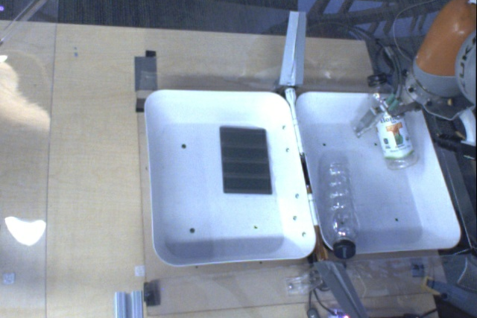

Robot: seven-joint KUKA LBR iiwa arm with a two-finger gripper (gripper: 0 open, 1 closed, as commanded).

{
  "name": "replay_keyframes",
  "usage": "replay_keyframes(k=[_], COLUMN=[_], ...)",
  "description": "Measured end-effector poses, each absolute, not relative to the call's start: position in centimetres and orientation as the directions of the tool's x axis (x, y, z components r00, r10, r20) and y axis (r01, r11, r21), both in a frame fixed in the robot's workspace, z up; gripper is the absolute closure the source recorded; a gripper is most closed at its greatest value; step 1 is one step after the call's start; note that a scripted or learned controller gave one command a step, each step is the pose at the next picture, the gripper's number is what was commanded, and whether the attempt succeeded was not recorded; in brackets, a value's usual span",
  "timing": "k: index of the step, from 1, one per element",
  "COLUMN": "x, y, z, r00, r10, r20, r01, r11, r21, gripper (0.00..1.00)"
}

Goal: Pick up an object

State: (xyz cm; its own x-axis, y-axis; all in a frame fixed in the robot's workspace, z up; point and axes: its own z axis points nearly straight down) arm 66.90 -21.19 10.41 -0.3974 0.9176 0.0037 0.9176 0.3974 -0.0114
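Small clear bottle (pixel 394 139) with a white, green and orange label sits in the right bin (pixel 440 234), toward its far right corner, its top end directly under the pincer (pixel 381 109). Pincer fingers are a tangle of metallic glints against the white floor; cannot tell how far apart they stand, nor whether the bottle's neck is between them. Second bottle: one larger clear ribbed bottle (pixel 337 206) with a dark cap, lying lengthwise along the right bin's left wall, faint against the white and hard to outline. Open floor lies between the two bottles and toward the near right corner. Left bin (pixel 171 220) holds one black ribbed rectangular block (pixel 245 160) near its middle, well clear of all four walls. Bins: two, touching side by side on the wooden desk (pixel 82 160). Arm's orange band (pixel 445 37) is cut off by the frame's right edge.
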Motion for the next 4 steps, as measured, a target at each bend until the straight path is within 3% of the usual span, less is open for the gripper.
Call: replay_keyframes(k=[2, 3, 4], x=[66.8, 67.1, 61.8], y=[-21.2, -20.4, -19.4], z=[10.3, 21.2, 11.4], r00=[-0.463, -0.233, -0.313], r10=[0.886, 0.973, 0.950], r20=[0.007, -0.004, -0.001], r01=[0.886, 0.972, 0.950], r11=[0.463, 0.233, 0.313], r21=[-0.013, 0.008, 0.003], gripper=[0.00, 0.00, 0.00])
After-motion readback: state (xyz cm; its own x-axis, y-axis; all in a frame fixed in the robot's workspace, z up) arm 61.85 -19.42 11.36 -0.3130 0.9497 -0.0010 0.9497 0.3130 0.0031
